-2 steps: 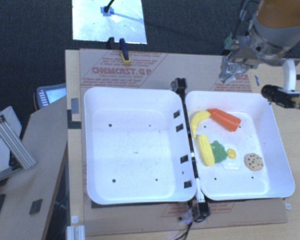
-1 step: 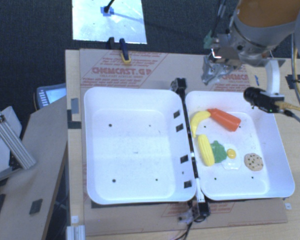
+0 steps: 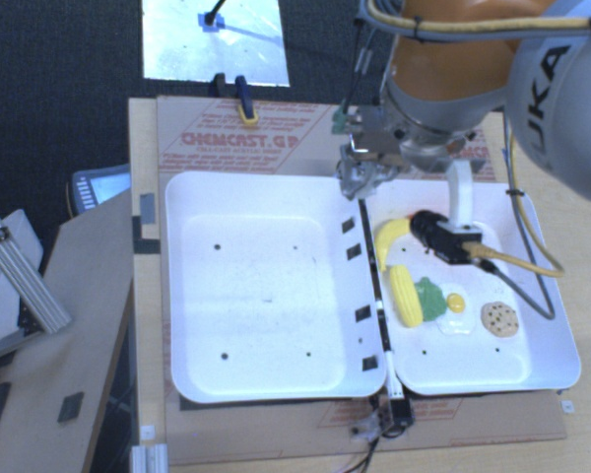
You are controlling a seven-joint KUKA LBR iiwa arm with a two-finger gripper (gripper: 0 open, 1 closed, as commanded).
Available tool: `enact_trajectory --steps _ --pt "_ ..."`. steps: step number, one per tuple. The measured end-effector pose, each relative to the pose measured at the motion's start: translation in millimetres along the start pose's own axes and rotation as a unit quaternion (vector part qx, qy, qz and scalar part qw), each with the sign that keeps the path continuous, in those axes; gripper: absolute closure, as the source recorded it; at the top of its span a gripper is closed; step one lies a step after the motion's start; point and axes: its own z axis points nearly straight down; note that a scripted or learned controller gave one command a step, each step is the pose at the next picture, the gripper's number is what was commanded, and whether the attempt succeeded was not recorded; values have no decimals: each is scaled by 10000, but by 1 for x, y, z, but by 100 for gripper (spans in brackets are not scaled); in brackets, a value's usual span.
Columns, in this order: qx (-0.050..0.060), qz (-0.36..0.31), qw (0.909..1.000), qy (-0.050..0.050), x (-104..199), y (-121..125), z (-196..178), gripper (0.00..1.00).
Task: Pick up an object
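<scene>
The arm [image 3: 492, 57] is cut off by the top and right edges, and its bulk hides the far right corner of the right bin [image 3: 532, 363]. The gripper [image 3: 360, 180] is a small dark blur at the bins' far divide, so how its jaws stand cannot be told. The banana [image 3: 389, 236] is partly covered by a black part [image 3: 438, 236].

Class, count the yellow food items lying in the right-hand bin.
2: a banana near the divider, and a corn cob just below it. The arm may hide others.
</scene>
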Motion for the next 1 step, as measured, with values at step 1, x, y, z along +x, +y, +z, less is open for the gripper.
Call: enact_trajectory --steps 1 --pt "-12 -5 10000 5 83 3 9 100"
